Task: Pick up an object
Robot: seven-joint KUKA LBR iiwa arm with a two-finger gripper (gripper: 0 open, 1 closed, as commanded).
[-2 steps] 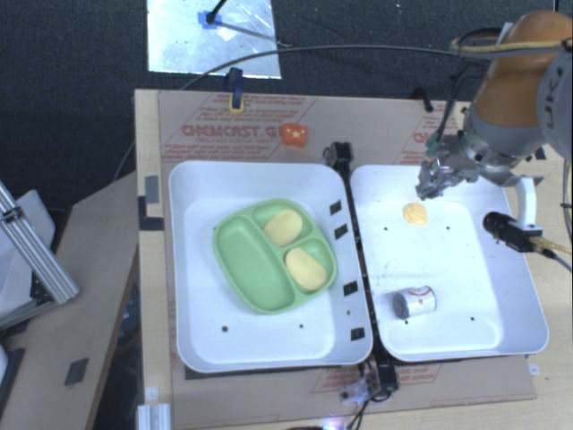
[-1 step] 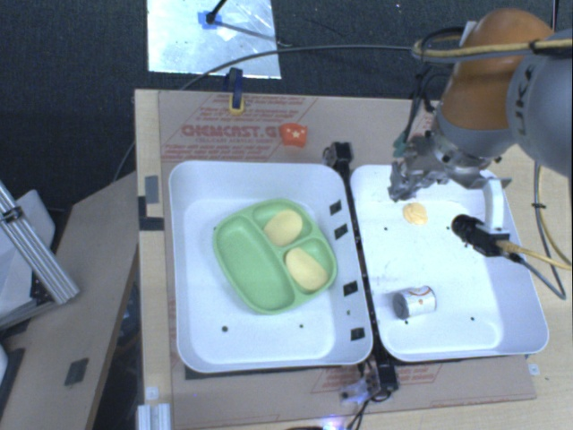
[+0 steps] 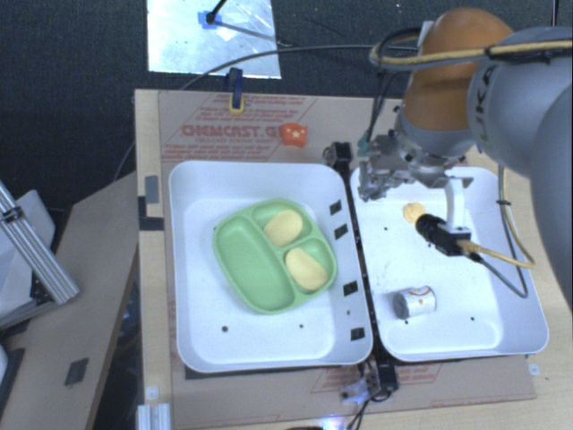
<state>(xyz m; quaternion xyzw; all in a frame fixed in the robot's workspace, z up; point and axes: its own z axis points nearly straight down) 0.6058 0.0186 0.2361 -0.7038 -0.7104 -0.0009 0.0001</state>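
The gripper [image 3: 374, 186] hung over the far left corner of the right bin [image 3: 474, 316], close against the divider between the bins. Its tip was lost in a tangle of grey metal, so there was no telling whether it was spread or clenched, and nothing could be seen held in it.

Just beside it, a little toward the bin's middle, lay a small yellow piece [image 3: 413, 211]. That looked like the nearest candidate for the pick. Farther down the same bin, well apart from the gripper, a short silver can [image 3: 414, 302] lay on its side.

To do this step well, the arm probably needed to centre squarely over the chosen thing before descending. The yellow piece is small and low, so an off-centre close would likely nudge it away. The can is round and on its side, so a grip across its length would be steadier than one that lets it roll.

Across the divider, the left bin [image 3: 201, 330] held a green divided tray [image 3: 246, 262] with a yellow lump [image 3: 285, 227] in the upper small compartment and another yellow lump [image 3: 306, 269] in the lower. Beyond the bins, an orange thing [image 3: 294, 134] sat on the cardboard.

The count:
- Bins: two
- Trays: one, with three compartments
- Yellow lumps in the tray: two
- Loose yellow pieces: one
- Cans: one
- Orange things: one
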